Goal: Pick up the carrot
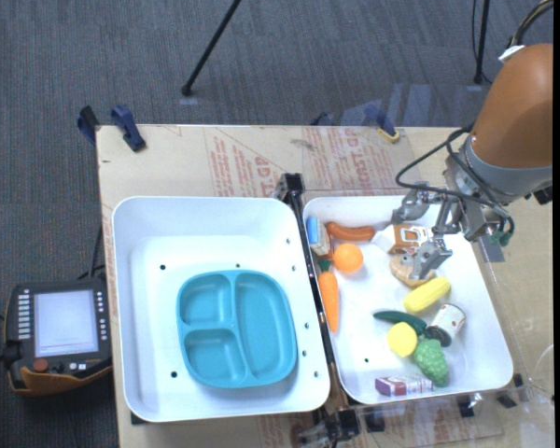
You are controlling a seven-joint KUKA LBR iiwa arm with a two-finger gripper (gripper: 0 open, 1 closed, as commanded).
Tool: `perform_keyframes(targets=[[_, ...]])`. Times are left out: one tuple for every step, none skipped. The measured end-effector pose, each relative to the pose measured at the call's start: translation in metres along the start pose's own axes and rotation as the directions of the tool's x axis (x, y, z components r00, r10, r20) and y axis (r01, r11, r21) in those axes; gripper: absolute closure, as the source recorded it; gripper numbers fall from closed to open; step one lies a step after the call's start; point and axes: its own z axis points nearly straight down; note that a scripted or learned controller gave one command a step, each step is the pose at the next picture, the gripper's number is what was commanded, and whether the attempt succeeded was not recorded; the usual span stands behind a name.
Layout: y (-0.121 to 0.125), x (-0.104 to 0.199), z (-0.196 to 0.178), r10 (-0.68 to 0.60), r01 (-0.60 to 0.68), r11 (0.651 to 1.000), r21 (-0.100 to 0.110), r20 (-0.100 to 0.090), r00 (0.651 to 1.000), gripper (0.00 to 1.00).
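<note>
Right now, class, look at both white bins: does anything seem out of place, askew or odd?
Nothing is spilled or broken. The long orange carrot lies tight against the right bin's left wall, away from the gripper hovering over the toy-food pile. The turquoise divided plate sits slightly askew in the left bin.

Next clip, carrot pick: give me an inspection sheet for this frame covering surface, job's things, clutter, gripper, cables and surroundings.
Surface: cardboard-covered bench bearing a left bin and a right bin, side by side.
Job's things: carrot lies lengthwise by the right bin's left wall, below an orange ball; nothing is touching it from above.
Clutter: blue divided plate in the left bin; in the right bin a sausage, corn cob, lemon, green grapes, small can and small carton.
Gripper: gripper hangs over the right bin's upper right, apart from the carrot.
Cables: black cable looping by the wrist.
Surroundings: dark carpet, tripod legs, teach pendant on the floor at left.
</note>
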Motion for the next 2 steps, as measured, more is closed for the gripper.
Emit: perform_keyframes(targets=[[0.031, -0.006, 0.111, -0.157, 0.157, 0.988, -0.005, -0.011, 0.988, 0.00], [0.018, -0.035, 0.172, 0.173, -0.173, 0.985, 0.000, -0.003, 0.985, 0.00]])
